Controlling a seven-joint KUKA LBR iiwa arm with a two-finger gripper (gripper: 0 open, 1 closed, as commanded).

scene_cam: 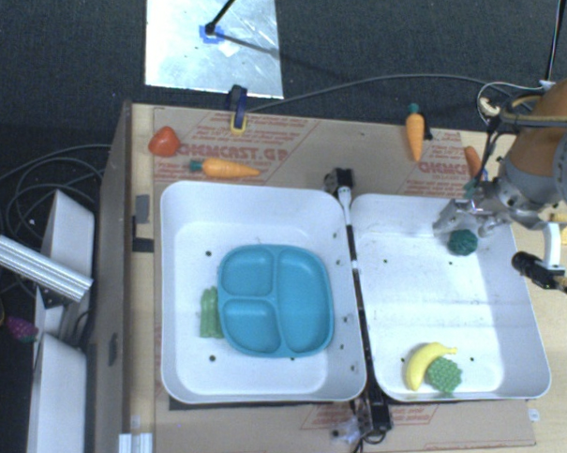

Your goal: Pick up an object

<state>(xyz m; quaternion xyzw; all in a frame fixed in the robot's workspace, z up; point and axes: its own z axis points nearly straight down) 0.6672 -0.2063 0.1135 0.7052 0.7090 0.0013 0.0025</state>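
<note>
Camera view shows a small dark-green round object (463,242) at the right white bin's (505,306) far end, directly under the grey two-finger gripper (467,222). Whether the fingers clamp it I cannot tell. Nearer in that bin lie a yellow banana (420,361) and green knobbly piece (445,373). Lifting probably remains undone.

bench (268,140), two white bins (183,263), carrots (225,169)
</note>
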